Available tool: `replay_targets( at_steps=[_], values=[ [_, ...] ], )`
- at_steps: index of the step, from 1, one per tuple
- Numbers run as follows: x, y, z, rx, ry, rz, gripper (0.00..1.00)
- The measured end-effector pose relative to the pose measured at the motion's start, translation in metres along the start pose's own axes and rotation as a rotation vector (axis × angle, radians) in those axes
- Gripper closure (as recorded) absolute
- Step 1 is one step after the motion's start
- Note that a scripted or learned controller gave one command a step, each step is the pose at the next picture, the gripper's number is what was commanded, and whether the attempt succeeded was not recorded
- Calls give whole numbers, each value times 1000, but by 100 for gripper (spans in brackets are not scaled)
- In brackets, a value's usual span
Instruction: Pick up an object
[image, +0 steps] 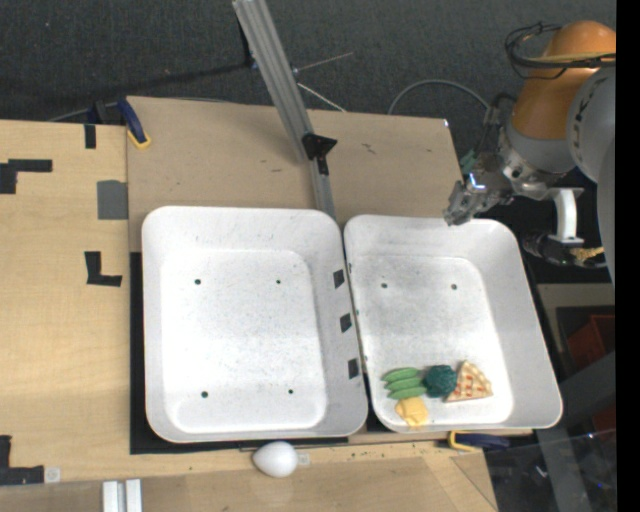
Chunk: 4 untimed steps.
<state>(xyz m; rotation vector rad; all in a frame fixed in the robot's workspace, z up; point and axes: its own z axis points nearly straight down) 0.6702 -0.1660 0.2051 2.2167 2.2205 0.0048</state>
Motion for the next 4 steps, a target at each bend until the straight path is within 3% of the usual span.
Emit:
replay_targets(
  at_steps=[1, 4],
  values=[
    [4, -6, -61, -1, 0, 0, 100],
    [168, -39, -46, 9, 2, -5, 100]
  ],
)
